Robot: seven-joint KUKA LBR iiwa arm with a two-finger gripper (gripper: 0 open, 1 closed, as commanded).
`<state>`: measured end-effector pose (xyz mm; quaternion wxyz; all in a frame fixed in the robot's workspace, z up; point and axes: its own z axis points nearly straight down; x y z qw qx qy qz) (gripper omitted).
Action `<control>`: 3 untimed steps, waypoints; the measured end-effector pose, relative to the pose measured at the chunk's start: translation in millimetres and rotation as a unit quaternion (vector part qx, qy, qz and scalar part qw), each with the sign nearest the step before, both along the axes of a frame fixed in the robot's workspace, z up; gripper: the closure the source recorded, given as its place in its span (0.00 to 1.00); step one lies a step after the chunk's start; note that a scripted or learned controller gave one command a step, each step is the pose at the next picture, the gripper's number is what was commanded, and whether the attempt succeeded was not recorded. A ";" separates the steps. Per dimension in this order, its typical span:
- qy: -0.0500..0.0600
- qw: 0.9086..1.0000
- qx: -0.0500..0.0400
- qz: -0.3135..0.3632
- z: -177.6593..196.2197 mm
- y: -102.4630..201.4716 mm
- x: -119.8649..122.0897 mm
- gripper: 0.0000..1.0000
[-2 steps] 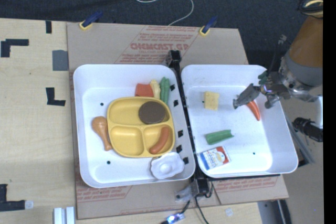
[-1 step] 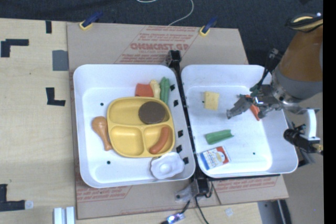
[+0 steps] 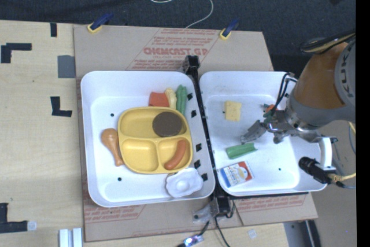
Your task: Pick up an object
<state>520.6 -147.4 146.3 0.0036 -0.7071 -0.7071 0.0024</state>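
Note:
My gripper (image 3: 258, 131) hangs low in the right bin (image 3: 289, 182), reaching in from the right under the arm's orange band. Just below and to its left lies a green pickle-like piece (image 3: 240, 150), close to the gripper's tip; whether they touch I cannot tell. A pale yellow cheese block (image 3: 232, 110) rests further back in the same bin. A small red, white and blue packet (image 3: 237, 173) lies by the bin's front wall. Nothing is visibly held.
The left bin (image 3: 92, 124) holds a yellow divided plate (image 3: 136, 153) with a brown patty (image 3: 167, 123) and a sausage (image 3: 178, 154). Around it lie a drumstick (image 3: 111, 144), red, yellow and green pieces (image 3: 170, 98) and a white cup (image 3: 184, 183). A ridge (image 3: 202, 136) separates the bins.

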 end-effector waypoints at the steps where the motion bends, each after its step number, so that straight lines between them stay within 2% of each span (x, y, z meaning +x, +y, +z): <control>1: -0.002 1.000 0.000 0.000 -60.1 -2.2 -8.2 0.00; 2: -0.004 1.000 -0.001 0.000 -59.8 -2.4 -7.5 0.00; 3: -0.008 1.000 -0.001 0.000 -48.4 -1.9 -5.5 1.00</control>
